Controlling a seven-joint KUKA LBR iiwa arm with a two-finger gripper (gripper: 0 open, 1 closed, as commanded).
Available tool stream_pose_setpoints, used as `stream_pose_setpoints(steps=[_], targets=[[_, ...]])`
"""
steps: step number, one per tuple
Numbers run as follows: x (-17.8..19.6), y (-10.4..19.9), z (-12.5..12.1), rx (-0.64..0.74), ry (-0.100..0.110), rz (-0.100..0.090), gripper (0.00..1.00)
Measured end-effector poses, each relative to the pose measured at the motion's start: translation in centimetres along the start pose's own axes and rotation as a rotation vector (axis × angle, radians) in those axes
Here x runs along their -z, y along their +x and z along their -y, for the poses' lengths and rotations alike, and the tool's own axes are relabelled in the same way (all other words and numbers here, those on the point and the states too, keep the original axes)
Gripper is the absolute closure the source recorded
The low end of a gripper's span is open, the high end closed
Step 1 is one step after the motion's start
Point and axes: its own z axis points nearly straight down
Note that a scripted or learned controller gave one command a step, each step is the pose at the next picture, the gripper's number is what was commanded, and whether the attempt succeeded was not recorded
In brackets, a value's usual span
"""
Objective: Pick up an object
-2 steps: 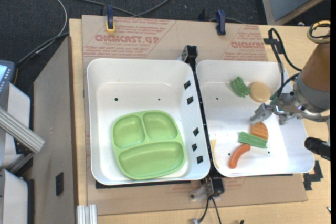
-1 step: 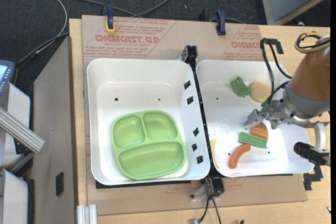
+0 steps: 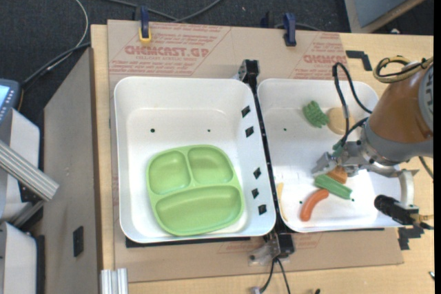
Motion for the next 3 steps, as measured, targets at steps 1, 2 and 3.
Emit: stream_pose_setpoints(steps=[1,2,3], targets=[[1.4,0.0,-0.2,0.0,-0.006,0.001,1.0],[7.5,-0.5,0.2,0.001,-0.011,0.005,1.0],[11.9,-0.8,0.0,0.002,-0.011,0.005,1.0]])
